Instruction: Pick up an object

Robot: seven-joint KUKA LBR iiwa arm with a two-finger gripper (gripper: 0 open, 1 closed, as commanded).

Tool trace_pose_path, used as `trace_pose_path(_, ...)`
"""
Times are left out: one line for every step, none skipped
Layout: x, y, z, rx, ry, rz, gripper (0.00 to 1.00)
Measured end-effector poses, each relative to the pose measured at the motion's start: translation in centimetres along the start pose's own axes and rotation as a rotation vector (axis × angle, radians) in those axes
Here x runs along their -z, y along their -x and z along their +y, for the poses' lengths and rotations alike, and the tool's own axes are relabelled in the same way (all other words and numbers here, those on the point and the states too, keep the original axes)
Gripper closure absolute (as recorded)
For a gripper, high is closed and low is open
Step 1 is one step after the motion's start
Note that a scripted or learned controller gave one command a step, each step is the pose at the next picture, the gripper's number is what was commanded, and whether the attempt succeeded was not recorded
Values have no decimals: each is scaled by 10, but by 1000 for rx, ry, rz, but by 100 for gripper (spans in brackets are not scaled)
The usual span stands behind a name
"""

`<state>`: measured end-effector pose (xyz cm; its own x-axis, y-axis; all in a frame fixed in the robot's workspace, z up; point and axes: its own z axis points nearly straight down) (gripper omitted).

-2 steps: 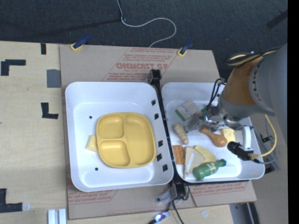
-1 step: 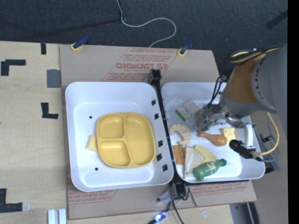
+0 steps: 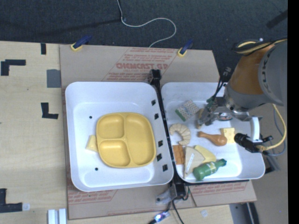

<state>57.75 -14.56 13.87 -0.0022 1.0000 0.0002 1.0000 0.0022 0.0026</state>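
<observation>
Two shallow white bins were seen side by side on the bench [image 3: 28, 139], over a cardboard sheet [image 3: 140, 64].

Left bin [image 3: 77, 125]: a yellow divided plate [image 3: 126, 140] lay at its middle, with a pale yellow wedge [image 3: 91, 143] tucked at the plate's left edge. Open floor was left along the far and near walls.

Right bin [image 3: 252, 171]: crowded toward its left and near sides. A croissant [image 3: 181, 132] lay near the dividing wall, a green-and-white packet [image 3: 187, 109] beyond it, a toy chicken drumstick [image 3: 212, 137] at the centre, a small yellow block [image 3: 228, 134] just to its right, a green bottle [image 3: 209, 168] on its side near the front wall, and a pale cheese wedge [image 3: 204, 153] beside it.

The gripper [image 3: 205, 118] was held low over the right bin's far half, between packet and drumstick. The state of the fingers could not be told; nothing was seen between them. The far right corner was kept free.
</observation>
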Motion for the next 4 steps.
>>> trace_pose_path(43,-1,4,0,1,0,100)
trace_pose_path(89,-2,6,0,1,-1,100)
trace_pose_path(93,-57,6,5,-4,2,100)
trace_pose_path(82,-114,10,4,-5,2,100)
